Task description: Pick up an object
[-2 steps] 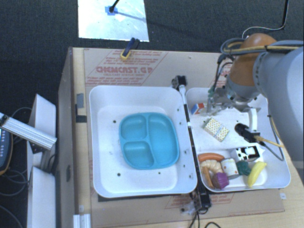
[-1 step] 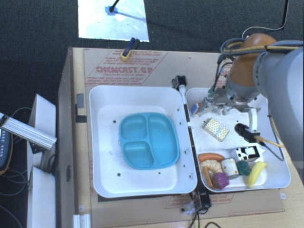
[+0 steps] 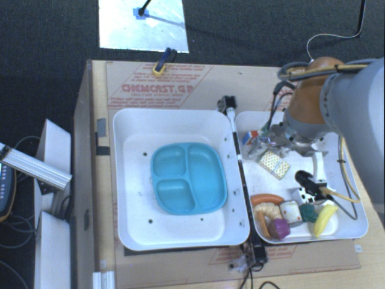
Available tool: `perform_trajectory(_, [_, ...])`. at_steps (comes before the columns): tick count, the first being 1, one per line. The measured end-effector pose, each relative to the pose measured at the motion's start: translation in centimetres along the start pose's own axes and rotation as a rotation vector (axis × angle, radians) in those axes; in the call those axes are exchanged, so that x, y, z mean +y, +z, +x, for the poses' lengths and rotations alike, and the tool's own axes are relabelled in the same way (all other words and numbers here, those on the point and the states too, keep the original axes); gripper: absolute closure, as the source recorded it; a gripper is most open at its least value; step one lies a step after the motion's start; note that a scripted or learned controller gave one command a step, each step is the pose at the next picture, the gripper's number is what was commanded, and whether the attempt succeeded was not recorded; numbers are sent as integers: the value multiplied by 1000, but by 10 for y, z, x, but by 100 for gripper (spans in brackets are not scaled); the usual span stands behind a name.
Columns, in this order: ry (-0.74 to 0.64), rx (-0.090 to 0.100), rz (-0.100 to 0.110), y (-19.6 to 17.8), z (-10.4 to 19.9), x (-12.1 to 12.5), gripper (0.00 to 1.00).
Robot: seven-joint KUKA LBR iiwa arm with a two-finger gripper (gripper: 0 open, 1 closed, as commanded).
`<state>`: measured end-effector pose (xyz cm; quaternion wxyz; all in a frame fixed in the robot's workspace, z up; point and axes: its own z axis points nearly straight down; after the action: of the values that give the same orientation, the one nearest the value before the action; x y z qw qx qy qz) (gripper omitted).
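two white bins, one blue tray, one banana

A blue tray with three compartments lies flat in the middle of the left bin. The right bin stands just beside it, their rims touching. Both bins rest on a brown board printed with red letters. A yellow-and-black tool lies at the board's far edge. Beyond it, a shiny sheet lies on dark carpet. A white box and a ribbed grey bar stand left of the bench.
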<state>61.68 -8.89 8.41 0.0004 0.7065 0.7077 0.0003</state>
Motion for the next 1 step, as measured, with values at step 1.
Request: perform_trajectory(1, [-3,-1,18,0,3,49,0])
